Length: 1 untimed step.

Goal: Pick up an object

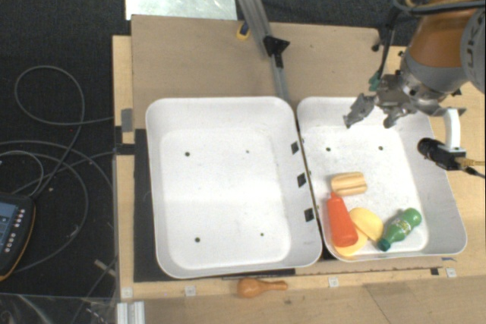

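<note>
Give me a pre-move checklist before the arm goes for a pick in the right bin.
1. Gripper open, nothing between fingers: ok.
2. Gripper over the right bin, at its far end: ok.
3. Gripper lined up over a target: not ok; the items sit at the near end.
4. Targets present: ok. Hot dog bun, orange bottle, yellow piece, green bottle.
5. Targets separated: not ok; orange bottle, yellow piece and green bottle are bunched together. The bun lies slightly apart.
6. Height above bin floor: cannot tell.
</note>
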Available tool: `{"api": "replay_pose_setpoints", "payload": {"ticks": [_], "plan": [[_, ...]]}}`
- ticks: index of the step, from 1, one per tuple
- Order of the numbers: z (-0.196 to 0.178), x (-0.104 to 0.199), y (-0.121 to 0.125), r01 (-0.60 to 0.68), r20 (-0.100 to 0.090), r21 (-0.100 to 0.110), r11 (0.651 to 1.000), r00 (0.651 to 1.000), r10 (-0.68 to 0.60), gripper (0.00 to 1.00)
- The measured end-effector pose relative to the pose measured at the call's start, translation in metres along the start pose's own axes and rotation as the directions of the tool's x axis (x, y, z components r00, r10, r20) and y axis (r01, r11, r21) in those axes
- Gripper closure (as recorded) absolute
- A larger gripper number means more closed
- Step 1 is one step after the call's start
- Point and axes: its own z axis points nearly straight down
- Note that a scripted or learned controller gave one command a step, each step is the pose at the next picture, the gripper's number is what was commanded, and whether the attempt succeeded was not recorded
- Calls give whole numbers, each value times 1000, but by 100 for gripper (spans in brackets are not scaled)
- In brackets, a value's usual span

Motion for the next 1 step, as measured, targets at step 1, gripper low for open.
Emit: {"api": "replay_pose_setpoints", "payload": {"ticks": [1], "plan": [[46, 8, -2, 1, -1, 0, 1000, 1000, -1, 0]]}}
